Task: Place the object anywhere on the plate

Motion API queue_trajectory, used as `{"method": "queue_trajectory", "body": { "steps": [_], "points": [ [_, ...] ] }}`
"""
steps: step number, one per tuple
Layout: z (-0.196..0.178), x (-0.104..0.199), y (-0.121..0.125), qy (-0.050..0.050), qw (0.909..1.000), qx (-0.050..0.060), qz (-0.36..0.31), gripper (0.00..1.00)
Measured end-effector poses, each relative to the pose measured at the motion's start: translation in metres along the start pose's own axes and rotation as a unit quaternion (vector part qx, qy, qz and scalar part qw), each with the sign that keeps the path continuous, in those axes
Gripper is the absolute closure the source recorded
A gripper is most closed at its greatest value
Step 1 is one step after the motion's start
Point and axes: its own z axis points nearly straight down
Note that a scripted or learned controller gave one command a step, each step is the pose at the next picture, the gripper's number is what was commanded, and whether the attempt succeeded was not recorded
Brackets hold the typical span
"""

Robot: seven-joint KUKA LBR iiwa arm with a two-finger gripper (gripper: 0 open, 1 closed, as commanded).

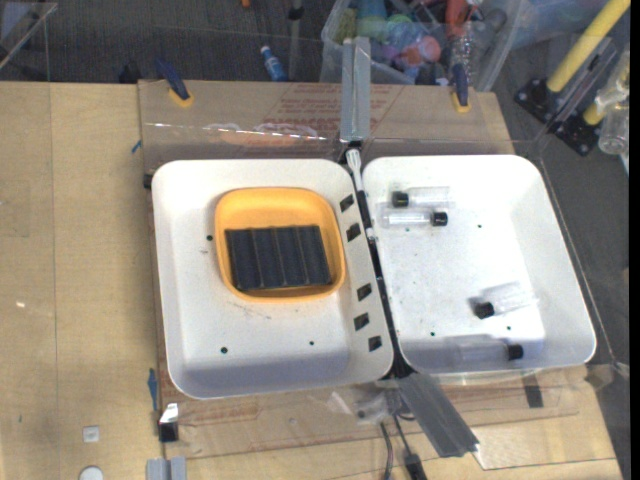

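Observation:
An orange square plate [275,201] sits in the middle of the left white bin [185,268]. A black ribbed rectangular object [279,257] lies flat on the plate, covering most of its floor and reaching its front rim. The right white bin [450,268] holds several small clear plastic pieces with black ends: two near its back left [418,200] [415,219], one at the front right [503,301] and one along the front wall [490,350].
A ridge with black marks [362,258] divides the two bins. A grey metal bar [353,88] stands behind the divide. A clear tub of colourful toys [420,18] sits beyond the bench. Clamps [178,90] [460,93] grip the back board.

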Motion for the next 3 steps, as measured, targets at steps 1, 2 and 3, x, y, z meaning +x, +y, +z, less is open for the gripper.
{"method": "queue_trajectory", "body": {
  "steps": [1,2,3],
  "points": [
    [0.0002,0.0000,0.0000,0.000,0.9963,0.000,-0.086,1.00],
    [0.0006,0.0001,0.0001,0.000,0.9687,-0.001,-0.248,1.00],
    [0.0013,0.0003,0.0001,-0.001,0.9020,-0.002,-0.432,1.00]
  ]
}}
